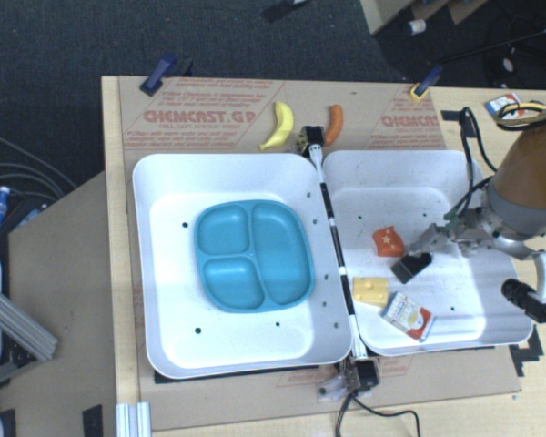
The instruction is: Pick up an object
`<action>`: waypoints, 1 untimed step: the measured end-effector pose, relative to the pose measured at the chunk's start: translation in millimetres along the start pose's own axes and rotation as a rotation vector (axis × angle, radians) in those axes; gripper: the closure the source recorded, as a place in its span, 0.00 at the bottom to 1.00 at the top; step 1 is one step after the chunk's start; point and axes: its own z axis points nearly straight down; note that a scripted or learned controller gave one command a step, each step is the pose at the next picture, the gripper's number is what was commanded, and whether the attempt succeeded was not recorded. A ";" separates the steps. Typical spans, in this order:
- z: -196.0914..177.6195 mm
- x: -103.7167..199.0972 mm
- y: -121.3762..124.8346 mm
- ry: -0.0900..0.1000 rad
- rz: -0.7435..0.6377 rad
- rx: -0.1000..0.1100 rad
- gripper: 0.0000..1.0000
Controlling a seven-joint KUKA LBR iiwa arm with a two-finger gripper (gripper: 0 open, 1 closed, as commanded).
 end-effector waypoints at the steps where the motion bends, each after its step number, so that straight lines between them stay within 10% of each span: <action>1: 17.4 45.2 93.6 0.000 0.000 0.007 0.00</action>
